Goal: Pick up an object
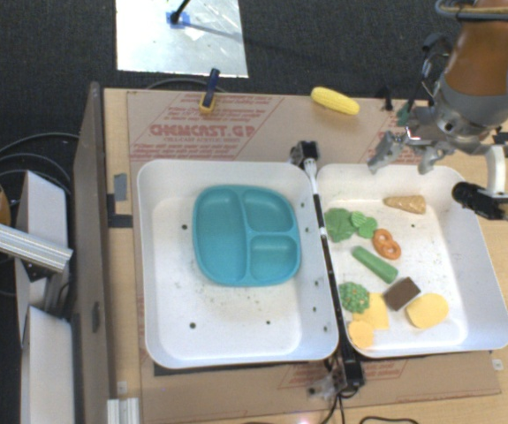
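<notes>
Tan croissant-shaped toy pastry [405, 204], nearest the spread, empty gripper [406, 155], appears light, rigid and smooth; grasp across its narrow middle.

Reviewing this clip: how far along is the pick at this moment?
Nothing looks picked yet. The gripper hangs open over the far edge of the right bin with nothing between its fingers. The toy foods, such as the croissant and pretzel, lie in that bin. Descending, closing and lifting are all left.
</notes>
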Action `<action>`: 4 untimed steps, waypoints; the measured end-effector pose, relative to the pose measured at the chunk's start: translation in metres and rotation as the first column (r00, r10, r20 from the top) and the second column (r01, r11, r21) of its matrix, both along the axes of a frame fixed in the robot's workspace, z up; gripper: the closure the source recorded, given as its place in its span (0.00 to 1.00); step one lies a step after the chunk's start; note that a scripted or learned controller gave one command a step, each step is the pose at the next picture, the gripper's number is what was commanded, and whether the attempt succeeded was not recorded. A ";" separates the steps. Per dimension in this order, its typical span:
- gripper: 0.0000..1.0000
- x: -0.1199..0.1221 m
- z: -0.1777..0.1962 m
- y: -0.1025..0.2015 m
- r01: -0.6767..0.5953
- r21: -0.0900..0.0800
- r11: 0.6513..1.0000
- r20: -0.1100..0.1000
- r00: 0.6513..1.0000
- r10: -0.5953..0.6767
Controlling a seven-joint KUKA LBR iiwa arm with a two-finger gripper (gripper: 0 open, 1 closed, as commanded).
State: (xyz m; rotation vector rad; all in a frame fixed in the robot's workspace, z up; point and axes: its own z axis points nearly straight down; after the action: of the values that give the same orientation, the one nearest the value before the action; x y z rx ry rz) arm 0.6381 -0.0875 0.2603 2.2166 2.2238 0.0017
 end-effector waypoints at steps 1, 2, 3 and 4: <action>0.00 -0.103 -0.054 -0.023 0.007 0.002 1.000 -0.013 1.000 -0.007; 0.00 -0.068 -0.179 -0.019 -0.001 -0.004 1.000 0.008 1.000 0.001; 1.00 -0.066 -0.160 -0.021 0.003 -0.003 1.000 0.015 1.000 -0.002; 1.00 -0.064 -0.055 -0.083 0.007 -0.007 1.000 0.011 1.000 -0.007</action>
State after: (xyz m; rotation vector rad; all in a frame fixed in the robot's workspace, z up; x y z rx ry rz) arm 0.5739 -0.1702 0.2055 2.2153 2.2076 0.0063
